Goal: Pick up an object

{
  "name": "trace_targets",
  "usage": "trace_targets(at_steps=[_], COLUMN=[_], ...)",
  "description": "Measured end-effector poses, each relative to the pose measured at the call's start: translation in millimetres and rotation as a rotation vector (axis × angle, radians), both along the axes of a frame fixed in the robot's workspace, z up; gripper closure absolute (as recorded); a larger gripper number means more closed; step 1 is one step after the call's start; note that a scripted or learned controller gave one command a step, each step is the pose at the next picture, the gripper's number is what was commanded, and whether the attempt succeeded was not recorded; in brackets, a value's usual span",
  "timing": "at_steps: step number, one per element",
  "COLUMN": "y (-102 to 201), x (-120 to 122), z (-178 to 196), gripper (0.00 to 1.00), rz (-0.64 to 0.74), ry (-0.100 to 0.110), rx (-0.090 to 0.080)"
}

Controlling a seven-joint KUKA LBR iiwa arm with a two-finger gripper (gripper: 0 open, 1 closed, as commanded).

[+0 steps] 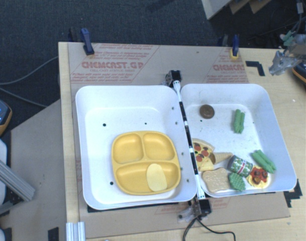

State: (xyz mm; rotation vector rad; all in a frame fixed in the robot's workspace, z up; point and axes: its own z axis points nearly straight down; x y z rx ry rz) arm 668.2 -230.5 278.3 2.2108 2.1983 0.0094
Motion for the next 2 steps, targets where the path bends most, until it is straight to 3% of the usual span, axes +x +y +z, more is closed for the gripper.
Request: trace_targets(at_steps=[1, 2], y=[75.4, 57.6], x=[-10.1, -3.8], z=[-89.5, -200.7], gripper=[1.0, 1.0], rz=[0.011, 0.005], ry=[0.028, 0.029], rx=[0.016, 0.014])
